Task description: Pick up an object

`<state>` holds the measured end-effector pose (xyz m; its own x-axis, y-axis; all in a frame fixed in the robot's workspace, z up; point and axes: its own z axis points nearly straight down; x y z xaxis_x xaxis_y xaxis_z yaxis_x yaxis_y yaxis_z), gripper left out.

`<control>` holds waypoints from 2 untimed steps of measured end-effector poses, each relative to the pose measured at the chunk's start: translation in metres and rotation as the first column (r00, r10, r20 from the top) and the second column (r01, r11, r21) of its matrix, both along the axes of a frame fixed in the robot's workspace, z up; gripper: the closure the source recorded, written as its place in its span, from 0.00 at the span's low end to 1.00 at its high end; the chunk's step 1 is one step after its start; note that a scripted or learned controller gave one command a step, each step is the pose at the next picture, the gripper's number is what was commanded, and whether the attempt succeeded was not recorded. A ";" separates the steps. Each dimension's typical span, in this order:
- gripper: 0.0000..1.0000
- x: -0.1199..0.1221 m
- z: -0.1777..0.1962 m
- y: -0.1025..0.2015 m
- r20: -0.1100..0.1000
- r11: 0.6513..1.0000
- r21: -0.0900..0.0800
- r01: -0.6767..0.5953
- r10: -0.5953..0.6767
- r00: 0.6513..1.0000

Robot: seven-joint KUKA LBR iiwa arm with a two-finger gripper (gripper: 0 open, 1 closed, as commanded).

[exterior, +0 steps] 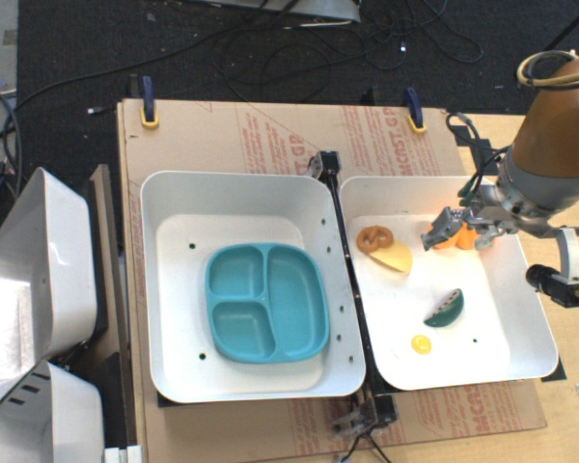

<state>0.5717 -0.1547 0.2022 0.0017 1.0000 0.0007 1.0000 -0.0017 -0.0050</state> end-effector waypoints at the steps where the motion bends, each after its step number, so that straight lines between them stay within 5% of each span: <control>1: 0.00 -0.003 -0.058 -0.009 -0.001 1.000 0.000 0.001 -0.001 1.000; 2: 0.00 -0.005 -0.112 -0.008 0.000 1.000 0.000 0.000 0.000 1.000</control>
<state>0.5669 -0.1632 0.0907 0.0015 1.0000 0.0010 1.0000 -0.0015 -0.0052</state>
